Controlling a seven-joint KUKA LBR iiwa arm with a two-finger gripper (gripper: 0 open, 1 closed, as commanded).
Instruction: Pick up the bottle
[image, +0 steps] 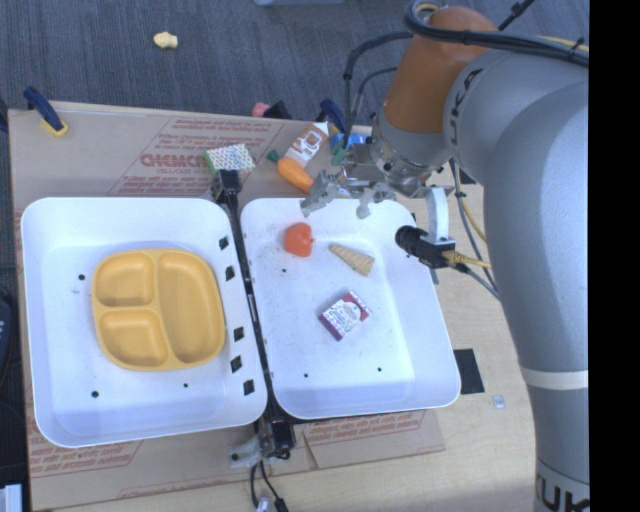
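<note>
- The tool (335, 196) hangs over the back rim of the right white bin (425, 330) — fingers look spread, nothing between them.
- The small orange-and-white plastic bottle (300, 160) lies tilted on the cardboard-covered tabletop (150, 150), just behind that bin and right beside the tool.
- In the right bin: a round red-orange ball (298, 239), a tan cone (353, 259) and a small maroon packet (345, 315), all apart.
- The left white bin (50, 330) holds a yellow divided plastic tray (158, 308).
</note>
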